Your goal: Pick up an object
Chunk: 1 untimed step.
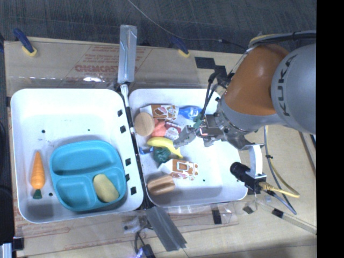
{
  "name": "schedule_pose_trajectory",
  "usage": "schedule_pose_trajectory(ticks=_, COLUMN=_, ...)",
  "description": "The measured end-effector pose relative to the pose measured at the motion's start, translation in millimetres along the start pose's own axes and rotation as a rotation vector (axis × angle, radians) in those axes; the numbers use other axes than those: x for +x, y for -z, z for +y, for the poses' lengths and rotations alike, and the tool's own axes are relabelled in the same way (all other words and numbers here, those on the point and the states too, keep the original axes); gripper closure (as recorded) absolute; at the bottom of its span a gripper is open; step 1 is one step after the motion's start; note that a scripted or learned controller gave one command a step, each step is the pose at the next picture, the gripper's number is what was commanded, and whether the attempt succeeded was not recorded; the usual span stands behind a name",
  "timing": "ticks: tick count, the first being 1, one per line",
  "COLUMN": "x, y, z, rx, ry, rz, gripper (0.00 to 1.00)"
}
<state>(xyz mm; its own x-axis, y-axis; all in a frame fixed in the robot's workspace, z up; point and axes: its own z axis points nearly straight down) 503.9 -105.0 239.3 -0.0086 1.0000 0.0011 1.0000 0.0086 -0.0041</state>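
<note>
My gripper [188, 135] hangs low over the middle of the right bin [215, 187], reaching in from the right. Its tip is just right of a yellow banana [163, 144] and beside a small red packet [173, 128]. Nothing shows in its hold. Left of it lie a round tan bun [143, 123], a pink-orange piece [160, 127] and a dark green lump [161, 155]. A brown-and-white packet [164, 111] and a blue packet [190, 112] lie at the far side. Nearer the front are another brown-and-white packet [184, 168] and a brown bread roll [161, 185].
The left bin [32, 112] holds a blue divided plate [80, 165] with a yellow-green potato [106, 187] in one compartment, and a carrot [37, 171] by the left wall. A metal bar [127, 52] stands at the divider. The arm's grey and orange body [263, 90] overhangs the right bin's right side.
</note>
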Motion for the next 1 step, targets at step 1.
schedule_pose_trajectory(ticks=1, x=53.1, y=-46.5, z=55.7, rx=0.003, ry=0.016, rz=-0.001, gripper=0.0)
